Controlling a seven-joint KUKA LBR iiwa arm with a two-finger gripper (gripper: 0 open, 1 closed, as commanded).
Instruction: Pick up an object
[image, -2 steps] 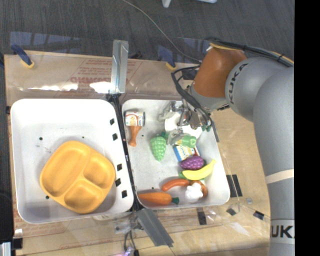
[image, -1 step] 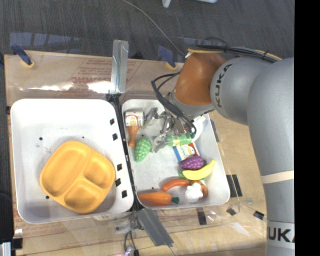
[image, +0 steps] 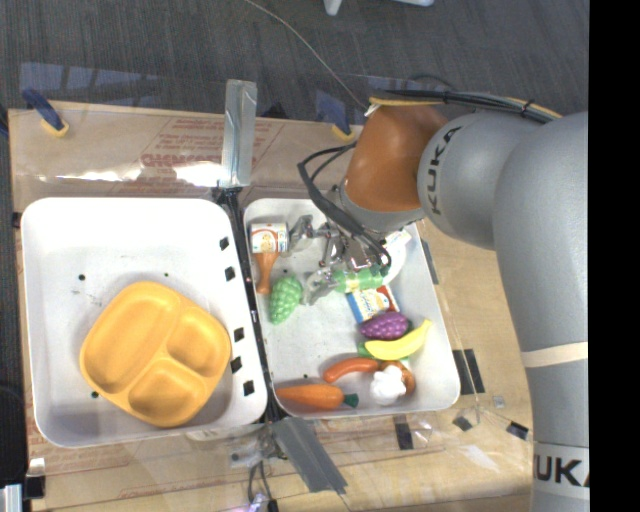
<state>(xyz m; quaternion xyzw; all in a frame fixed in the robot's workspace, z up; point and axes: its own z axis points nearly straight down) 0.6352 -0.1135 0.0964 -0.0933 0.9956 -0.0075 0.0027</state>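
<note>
1. The toy food lies in the right bin (image: 440, 375).
2. A green grape bunch (image: 285, 298) lies near the bin's left wall.
3. A purple grape bunch (image: 384, 325) touches a yellow banana (image: 398, 343).
4. An orange carrot (image: 314, 397) lies flat by the near wall.
5. A red sausage (image: 348, 369) lies just above the carrot.

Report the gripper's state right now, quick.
Gripper: down in the right bin beside the green grapes; open or shut cannot be told.

Grey arm (image: 500, 190) reaching from right, orange-banded wrist bent downward, end effector (image: 328, 268) lowered
</note>
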